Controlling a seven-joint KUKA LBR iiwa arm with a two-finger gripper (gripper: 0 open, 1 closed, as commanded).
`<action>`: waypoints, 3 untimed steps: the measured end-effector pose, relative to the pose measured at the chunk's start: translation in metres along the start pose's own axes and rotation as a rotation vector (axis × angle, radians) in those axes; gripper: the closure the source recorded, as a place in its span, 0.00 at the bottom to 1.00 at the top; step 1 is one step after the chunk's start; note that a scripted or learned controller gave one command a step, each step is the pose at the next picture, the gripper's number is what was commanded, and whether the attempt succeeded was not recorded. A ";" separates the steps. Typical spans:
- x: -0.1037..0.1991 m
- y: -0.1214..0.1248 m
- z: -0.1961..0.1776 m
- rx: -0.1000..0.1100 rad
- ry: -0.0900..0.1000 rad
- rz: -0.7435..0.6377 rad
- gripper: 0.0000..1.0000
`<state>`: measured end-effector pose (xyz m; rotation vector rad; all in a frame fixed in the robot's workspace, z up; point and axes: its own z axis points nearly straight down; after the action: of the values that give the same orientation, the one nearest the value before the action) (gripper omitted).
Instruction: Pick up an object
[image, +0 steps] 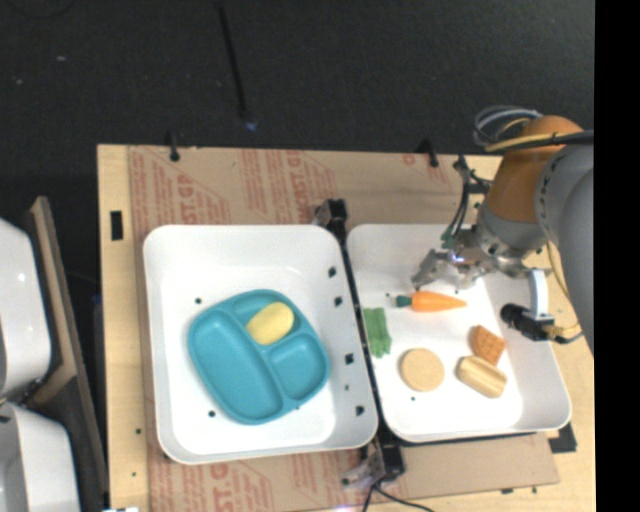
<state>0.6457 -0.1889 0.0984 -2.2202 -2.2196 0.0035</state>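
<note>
Fingers of the gripper (447, 268) splay open with nothing between them, poised just behind the small orange plastic toy carrot (433, 301) lying in the right white bin (540, 405). It looks light, rigid and slick; pinch across its thick middle.

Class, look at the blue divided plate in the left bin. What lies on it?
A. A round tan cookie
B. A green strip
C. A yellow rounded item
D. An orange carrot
C: a yellow rounded item sits in one compartment of the blue divided plate, while the carrot, green strip and round cookie all lie in the right bin.
</note>
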 end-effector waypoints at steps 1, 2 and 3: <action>-0.001 0.002 -0.014 -0.006 -0.001 0.000 1.00; 0.000 0.001 -0.077 -0.009 -0.001 -0.001 1.00; -0.006 0.002 -0.122 -0.007 -0.001 0.000 1.00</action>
<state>0.6477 -0.1947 0.2200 -2.2246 -2.2238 -0.0036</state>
